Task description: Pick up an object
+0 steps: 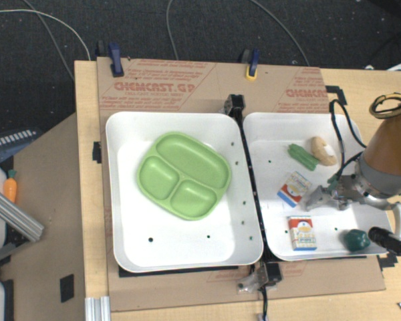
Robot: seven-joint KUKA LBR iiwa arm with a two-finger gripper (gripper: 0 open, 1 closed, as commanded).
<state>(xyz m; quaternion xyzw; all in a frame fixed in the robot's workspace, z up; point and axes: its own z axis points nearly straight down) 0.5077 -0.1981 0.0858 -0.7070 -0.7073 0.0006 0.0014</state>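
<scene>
From the overhead camera view I have the gripper (pixel 319 196) low in the right bin (pixel 274 246), fingers spread, nothing between them, just beside the small card (pixel 294 188). I'd center over it and descend squarely before closing. The wrist hides the bin's far edge.

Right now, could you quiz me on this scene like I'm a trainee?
1. True or false: the green divided plate lies in the left bin.
2. Which thing lies nearest the gripper? A) small card B) dark green ball C) beige piece
3. Fill in: the green stick lies right beside the ____ piece.

Key: 1 true; 2 A; 3 beige.
</scene>
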